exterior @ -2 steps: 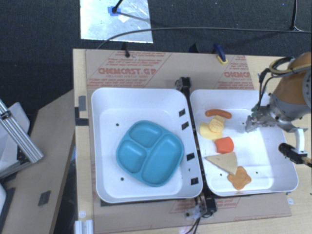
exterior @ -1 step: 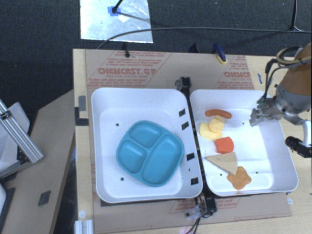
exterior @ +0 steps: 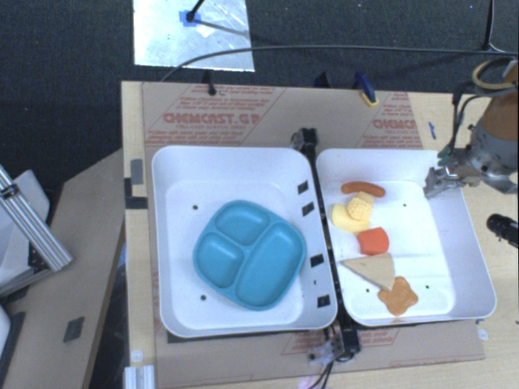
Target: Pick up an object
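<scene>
Two shallow white bins are seen side by side on the surface (exterior: 243,108), viewed from above at a slant. In the left bin (exterior: 174,177) a blue divided plate (exterior: 249,254) is laid flat. The right bin (exterior: 466,258) is stocked with small toy foods grouped toward its left half: a sausage (exterior: 362,189) near the back, a yellow corn piece (exterior: 359,209) resting on a pale yellow item just in front of it, an orange-red block (exterior: 373,241) beside those, a tan wedge (exterior: 372,269) nearer the front, and an orange-brown cookie shape (exterior: 398,297) touching the wedge's front corner. The arm (exterior: 495,132) is shown reaching in from the right, with the claw (exterior: 444,178) poised at the right bin's back right edge, well apart from every piece of food. From this angle the claw is small and partly cut off by the arm, so it cannot be told whether it is open or closed; nothing is seen held in it. The task is judged to be at the approach step, with no object yet selected or lifted. For the next move, the claw would have to be carried leftward over the cluster, lowered onto one piece, and closed upon it; the sausage and the orange-red block, standing a little clear of their neighbours, are judged the easier targets.
</scene>
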Motion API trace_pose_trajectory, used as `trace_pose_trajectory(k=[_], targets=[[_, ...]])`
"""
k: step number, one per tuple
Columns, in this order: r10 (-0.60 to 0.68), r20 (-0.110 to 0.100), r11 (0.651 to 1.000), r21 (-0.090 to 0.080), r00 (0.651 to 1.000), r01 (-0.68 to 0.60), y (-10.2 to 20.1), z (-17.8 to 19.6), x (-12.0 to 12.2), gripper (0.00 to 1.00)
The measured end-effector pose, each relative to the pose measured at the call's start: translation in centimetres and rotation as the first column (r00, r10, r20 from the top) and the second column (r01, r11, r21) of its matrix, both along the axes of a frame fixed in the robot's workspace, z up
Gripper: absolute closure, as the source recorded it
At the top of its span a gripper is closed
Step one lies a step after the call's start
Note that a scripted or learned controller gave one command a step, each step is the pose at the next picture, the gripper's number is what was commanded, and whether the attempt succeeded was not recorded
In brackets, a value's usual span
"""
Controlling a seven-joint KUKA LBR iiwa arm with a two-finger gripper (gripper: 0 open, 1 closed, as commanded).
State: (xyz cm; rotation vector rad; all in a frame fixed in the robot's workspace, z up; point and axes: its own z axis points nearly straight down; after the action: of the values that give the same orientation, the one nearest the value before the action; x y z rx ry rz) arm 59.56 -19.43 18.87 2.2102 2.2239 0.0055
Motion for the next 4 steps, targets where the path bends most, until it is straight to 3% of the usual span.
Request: trace_pose_trajectory(k=[1,4], targets=[[0.0,-0.001,1.0,0.0,1.0,0.0,0.0,4.1,0.2,1.0],[0.006,-0.004,1.0,0.004,1.0,-0.006,16.8,4.5,2.8,1.0]])
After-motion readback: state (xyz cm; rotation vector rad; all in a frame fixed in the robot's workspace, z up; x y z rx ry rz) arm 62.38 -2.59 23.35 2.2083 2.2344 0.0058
